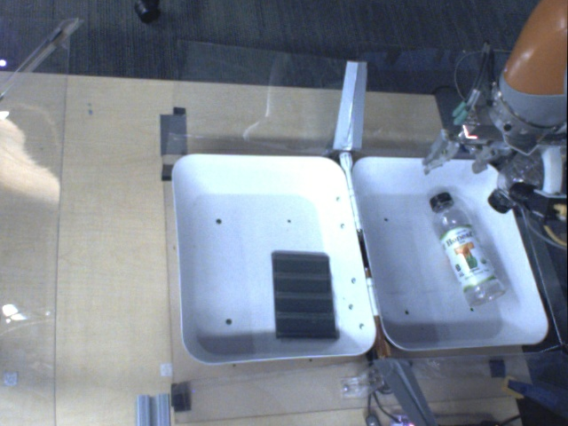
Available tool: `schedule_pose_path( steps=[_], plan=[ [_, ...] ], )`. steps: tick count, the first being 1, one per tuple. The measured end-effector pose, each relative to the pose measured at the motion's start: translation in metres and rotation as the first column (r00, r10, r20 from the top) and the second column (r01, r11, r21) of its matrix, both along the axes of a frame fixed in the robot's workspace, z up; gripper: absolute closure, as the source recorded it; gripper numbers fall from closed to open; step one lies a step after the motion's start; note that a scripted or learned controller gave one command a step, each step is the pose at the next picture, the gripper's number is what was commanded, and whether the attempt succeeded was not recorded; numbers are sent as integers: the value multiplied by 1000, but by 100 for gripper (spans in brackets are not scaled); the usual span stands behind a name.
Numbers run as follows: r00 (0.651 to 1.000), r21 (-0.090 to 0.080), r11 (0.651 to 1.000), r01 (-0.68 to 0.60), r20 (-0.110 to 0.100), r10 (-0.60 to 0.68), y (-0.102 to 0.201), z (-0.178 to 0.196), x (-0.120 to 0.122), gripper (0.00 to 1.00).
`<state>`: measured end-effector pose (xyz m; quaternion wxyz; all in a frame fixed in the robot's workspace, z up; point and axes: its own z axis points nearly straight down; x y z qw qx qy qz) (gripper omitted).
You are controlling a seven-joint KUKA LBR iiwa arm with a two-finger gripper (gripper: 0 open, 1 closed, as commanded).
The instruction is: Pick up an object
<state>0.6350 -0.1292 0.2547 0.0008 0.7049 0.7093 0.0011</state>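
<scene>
Hand (441, 155) hangs over the far edge of the right bin (404, 322), at the end of the grey arm with its orange band (540, 50); I cannot tell how it is set. Near it, inside that bin, lies a clear bottle (464, 250), apart from it. Beside it, the left bin (209, 238) holds a black ridged block (303, 295). Both sit on the counter (98, 238).

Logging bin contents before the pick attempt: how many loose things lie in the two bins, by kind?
Black ribbed block, left bin: 1
Clear plastic bottle, right bin: 1
Total: 2
</scene>
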Motion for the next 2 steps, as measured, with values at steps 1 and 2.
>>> schedule_pose_path(
  steps=[1, 2],
  plan=[
    [983, -1, 983, -185, 1, 185, -70, -75, -4, 0],
    [990, -2, 990, -138, 4, 138, -27, 0, 17, 0]
  ],
)
